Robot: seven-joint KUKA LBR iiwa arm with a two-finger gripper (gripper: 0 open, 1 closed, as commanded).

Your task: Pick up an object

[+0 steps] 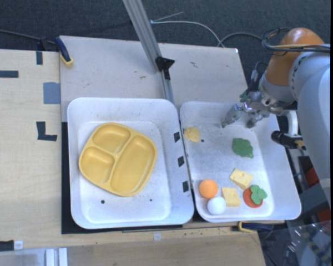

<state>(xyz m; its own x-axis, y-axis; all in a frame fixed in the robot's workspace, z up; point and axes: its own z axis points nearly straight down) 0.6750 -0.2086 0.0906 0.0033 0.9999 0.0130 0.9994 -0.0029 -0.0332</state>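
Camera view: the tool (pixel 240 115) hovers over the right bin (pixel 277 165), fingers spread, holding nothing. At its five o'clock, apart from it, lies the green leaf (pixel 242 147); cheese pieces (pixel 241 178), an orange ball (pixel 208 188) and a white egg (pixel 216 205) sit further that way. Best to centre over the isolated leaf before descending.

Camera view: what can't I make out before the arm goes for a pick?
- Gripper: small and blurred, its state unreadable.
- Arm: cut off by the right edge.
- Red piece: partly covered by the green bit on top.
- Small yellow piece: too small to identify.
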